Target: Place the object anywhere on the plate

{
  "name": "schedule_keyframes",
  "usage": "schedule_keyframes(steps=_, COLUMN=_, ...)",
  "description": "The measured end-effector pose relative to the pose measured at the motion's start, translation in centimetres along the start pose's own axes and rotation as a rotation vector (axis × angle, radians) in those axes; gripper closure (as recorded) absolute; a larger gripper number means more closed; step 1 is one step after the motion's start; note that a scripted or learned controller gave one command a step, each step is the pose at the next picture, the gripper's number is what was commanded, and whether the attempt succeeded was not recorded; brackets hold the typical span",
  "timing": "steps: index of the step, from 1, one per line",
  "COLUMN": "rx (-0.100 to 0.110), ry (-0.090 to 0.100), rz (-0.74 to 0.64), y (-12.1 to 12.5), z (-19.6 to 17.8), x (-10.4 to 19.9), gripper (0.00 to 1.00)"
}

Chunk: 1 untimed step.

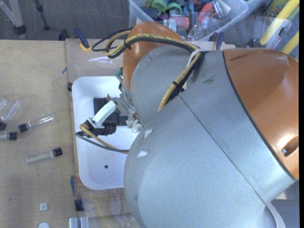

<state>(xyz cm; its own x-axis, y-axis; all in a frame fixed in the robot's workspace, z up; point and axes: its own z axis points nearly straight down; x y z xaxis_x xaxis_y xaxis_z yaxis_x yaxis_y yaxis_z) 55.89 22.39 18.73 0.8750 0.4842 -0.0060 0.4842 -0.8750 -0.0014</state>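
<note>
The grey arm with its orange band (152, 34) fills the middle and right of the camera view and hides most of both bins. Its wrist end reaches down over the left white bin (90, 172), where my gripper (108, 114) hangs low above the bin floor. A dark part (100, 103) and a white part (104, 113) of the gripper assembly show there, with a black cable fitting (105, 128) just below. I cannot make out any object held in it. The arm covers the rest of the bin.
Several clear vials with black caps (43, 154) lie on the wooden bench left of the bin. A clear tub of colourful toys (187, 6) stands at the back. Yellow and black cables (111, 45) loop over the arm.
</note>
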Motion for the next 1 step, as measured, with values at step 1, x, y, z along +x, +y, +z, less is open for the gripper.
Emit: schedule_keyframes(steps=1, rx=-0.001, ry=0.016, rz=0.144, y=-3.76, z=9.66, x=-6.58, gripper=1.00)
